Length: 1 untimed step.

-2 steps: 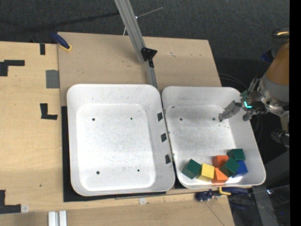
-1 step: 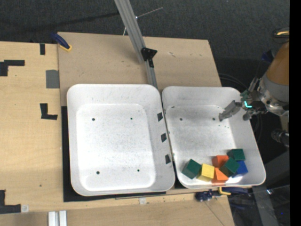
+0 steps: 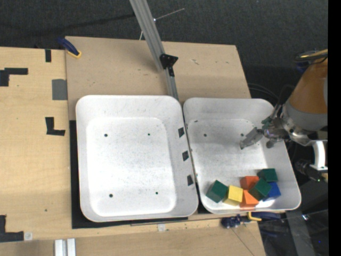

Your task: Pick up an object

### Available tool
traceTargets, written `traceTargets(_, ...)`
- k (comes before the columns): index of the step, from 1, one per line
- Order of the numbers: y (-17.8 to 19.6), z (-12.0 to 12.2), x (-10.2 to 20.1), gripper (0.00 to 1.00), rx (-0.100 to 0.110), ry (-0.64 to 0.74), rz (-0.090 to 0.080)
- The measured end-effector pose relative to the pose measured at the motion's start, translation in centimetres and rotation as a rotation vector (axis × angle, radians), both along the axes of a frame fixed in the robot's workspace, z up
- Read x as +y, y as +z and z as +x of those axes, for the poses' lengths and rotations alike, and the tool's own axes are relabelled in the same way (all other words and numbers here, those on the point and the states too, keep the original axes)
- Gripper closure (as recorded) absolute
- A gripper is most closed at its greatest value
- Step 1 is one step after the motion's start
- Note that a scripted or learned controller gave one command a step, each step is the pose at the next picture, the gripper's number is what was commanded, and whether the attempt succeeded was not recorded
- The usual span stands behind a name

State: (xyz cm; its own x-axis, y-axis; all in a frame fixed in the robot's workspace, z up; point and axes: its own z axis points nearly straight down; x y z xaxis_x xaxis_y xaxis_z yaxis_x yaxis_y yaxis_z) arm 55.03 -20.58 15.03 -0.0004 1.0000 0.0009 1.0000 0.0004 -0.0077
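Claw (image 3: 249,139) of the grey KUKA arm (image 3: 311,97), reaching in from the right over the right bin (image 3: 224,116); its 2 fingers (image 3: 250,138) are spread in a narrow V with nothing between them, poised above the bare floor in the bin's upper half. The orange band sits on the arm just behind the wrist. Well apart from the claw, toward the bin's near right corner, lies a tight cluster of small blocks: a dark green cube (image 3: 217,191) at the left, a yellow cube (image 3: 234,194) touching it, an orange block (image 3: 249,198) beside that, a red-orange block (image 3: 248,182) behind, a green block (image 3: 267,174) at the upper right, a teal block (image 3: 261,188) in the middle, and a blue block (image 3: 274,191) against the right wall. The left bin (image 3: 128,103) abuts the right bin along its inner edge; 4 dark dots mark its floor. Both bins rest on a wooden tabletop (image 3: 202,68), crossed at the back by a slanted aluminium bar (image 3: 150,28)
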Motion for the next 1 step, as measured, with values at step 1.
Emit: traceTargets(1, -5.45, -0.17, 0.11, 0.0, 0.0, 0.001, 0.0)
